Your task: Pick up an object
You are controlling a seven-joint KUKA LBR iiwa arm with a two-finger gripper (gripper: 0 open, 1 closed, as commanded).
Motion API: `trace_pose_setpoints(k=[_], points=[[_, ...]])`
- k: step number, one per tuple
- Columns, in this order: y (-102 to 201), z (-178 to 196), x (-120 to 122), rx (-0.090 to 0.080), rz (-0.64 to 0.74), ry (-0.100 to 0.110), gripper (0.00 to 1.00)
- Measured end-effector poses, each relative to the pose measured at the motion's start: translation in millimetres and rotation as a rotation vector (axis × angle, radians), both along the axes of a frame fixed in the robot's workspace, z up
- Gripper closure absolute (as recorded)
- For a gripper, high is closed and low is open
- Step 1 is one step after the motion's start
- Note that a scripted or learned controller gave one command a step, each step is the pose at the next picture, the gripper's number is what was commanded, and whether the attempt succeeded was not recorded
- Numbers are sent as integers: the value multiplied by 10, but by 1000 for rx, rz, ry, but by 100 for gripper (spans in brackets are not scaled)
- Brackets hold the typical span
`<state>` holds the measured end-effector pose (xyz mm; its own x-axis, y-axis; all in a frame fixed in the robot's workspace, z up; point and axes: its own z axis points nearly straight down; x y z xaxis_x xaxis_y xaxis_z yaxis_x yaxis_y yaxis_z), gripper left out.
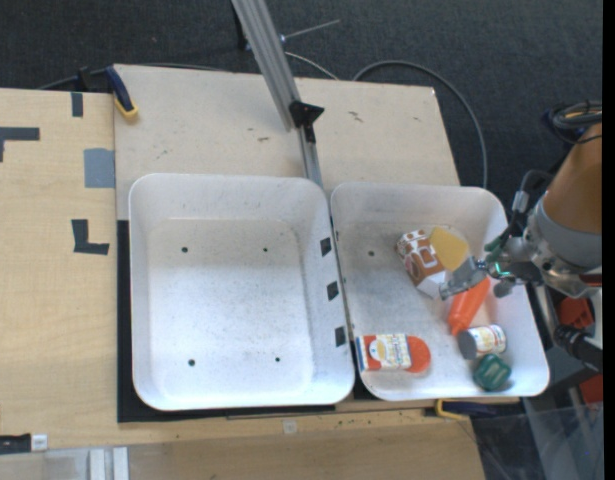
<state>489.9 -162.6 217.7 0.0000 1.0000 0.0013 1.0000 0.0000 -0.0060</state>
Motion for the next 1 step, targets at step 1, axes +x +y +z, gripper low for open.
trace_pose_setpoints(k=[1], points=[[0,22,9,-1,2,-4,0]])
